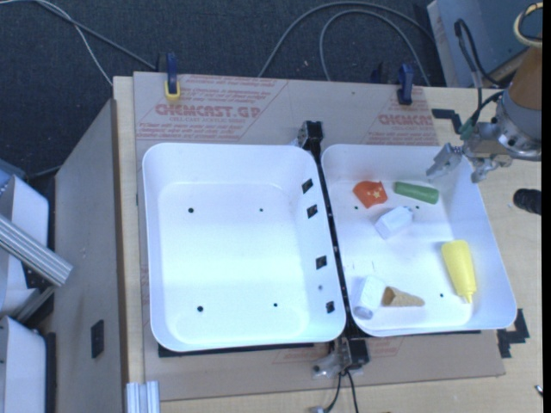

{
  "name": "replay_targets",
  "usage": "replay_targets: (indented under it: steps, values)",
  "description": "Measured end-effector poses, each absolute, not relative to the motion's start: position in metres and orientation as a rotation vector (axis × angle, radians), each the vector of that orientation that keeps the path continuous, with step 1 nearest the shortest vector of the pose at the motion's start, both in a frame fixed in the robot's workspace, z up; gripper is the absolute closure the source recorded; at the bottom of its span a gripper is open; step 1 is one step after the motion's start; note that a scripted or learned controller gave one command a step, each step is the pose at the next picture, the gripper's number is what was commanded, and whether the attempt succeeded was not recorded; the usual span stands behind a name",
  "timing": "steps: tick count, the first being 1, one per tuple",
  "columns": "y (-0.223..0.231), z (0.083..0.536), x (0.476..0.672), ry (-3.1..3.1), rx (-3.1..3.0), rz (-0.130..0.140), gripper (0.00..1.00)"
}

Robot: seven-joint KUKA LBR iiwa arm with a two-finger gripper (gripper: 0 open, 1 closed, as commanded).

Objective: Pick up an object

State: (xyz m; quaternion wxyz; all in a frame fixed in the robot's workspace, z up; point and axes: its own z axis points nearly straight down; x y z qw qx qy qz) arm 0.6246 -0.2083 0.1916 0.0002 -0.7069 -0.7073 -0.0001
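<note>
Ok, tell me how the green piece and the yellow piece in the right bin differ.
The green piece is a short, slim cylinder; the yellow piece is longer and thicker, tapering toward its lower end. The green one lies nearly crosswise at the bin's far end, just below the claw; the yellow one lies lengthwise along the right wall, nearer the front. Both lie flat in the right bin, untouched and apart from the other items.

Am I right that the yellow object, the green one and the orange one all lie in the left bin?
Not quite. The camera view shows the yellow object, the green one and the orange one all in the right bin, not the left.
</note>
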Motion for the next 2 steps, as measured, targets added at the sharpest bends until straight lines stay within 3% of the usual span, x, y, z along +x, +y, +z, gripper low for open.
replay_targets:
  steps: [1,2]
  values:
    - [-0.209,0.082,0.660,-2.222,-2.217,-0.006,0.00]
    - [-0.115,0.086,0.655,-2.228,-2.208,-0.004,0.00]
